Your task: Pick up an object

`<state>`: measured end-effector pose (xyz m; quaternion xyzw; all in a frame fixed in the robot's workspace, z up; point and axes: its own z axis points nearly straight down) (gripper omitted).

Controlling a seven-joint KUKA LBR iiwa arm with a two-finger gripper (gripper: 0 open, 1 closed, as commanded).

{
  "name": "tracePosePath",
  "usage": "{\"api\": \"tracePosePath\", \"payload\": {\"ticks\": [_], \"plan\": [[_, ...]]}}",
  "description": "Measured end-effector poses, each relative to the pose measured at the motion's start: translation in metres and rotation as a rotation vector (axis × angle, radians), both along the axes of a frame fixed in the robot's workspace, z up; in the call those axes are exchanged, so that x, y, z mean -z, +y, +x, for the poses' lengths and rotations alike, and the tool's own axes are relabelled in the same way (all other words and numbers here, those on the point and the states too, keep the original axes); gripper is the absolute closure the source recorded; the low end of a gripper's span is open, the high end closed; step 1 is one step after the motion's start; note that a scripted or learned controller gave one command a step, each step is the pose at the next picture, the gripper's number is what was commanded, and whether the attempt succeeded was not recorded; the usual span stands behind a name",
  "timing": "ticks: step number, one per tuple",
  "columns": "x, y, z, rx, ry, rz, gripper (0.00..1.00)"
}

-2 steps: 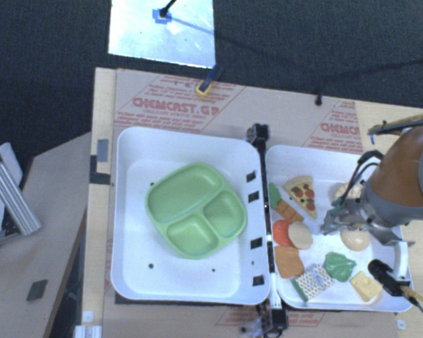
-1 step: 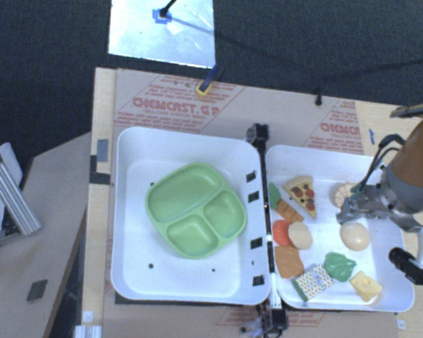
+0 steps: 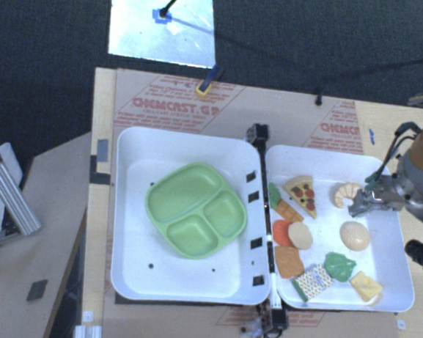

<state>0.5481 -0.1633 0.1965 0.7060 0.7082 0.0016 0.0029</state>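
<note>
In the camera view, the bench carries two white bins. The left bin (image 3: 125, 267) holds a green divided plate (image 3: 195, 209), which lies a little turned. The right bin (image 3: 400, 284) holds many small toy foods: a pizza slice (image 3: 302, 194) near the divider, a croissant-like piece (image 3: 345, 192) toward the far side, a pale egg-shaped object (image 3: 354, 235) in the middle, a red and cream round piece (image 3: 295, 235), an orange piece (image 3: 289, 261) near the front, a green leafy piece (image 3: 339, 265), a yellow block (image 3: 366, 286) in the near right corner and a small patterned packet (image 3: 313, 282) at the front rim.

The arm comes in from the right, and the gripper (image 3: 363, 203) is low over the right bin, between the croissant-like piece and the egg-shaped object, just beside both. I cannot tell its state, because it is small and dark in this view. Nothing is visibly held, so I judge that no object is picked yet.

The step in hand seems to be the approach or the descent on a target. The nearest candidates are the croissant-like piece and the egg-shaped object. The next move calls for centring over one of them, since now the tool sits between the two, then closing and lifting straight up. The egg shape is smooth and round, so it may slip out.
</note>
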Motion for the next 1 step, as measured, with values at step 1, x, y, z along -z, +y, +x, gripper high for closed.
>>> {"api": "tracePosePath", "payload": {"ticks": [1], "plan": [[-0.0300, -0.0003, 0.0014, -0.001, 0.001, 0.001, 1.00]]}}
